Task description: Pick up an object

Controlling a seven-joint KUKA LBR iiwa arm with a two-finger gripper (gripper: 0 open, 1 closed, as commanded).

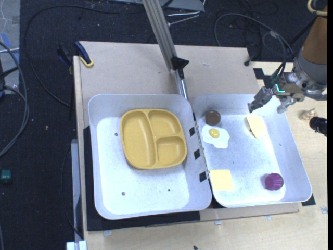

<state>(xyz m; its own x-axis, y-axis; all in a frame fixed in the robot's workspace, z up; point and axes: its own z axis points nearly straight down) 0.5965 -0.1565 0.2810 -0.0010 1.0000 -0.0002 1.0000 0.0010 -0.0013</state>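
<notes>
The hand (271, 100) hangs spread wide, holding nothing, at the frame's right, above a pale yellow slice (255, 125). A clean pick likely means dropping straight down, straddling the slice before closing.

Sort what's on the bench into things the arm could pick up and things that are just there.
Could be picked up, all in the right bin:
fried egg
brown round piece
pale yellow wedge
yellow square slice
purple piece

Just there:
yellow divided plate in the left bin
gripper above the right bin's far edge
</notes>
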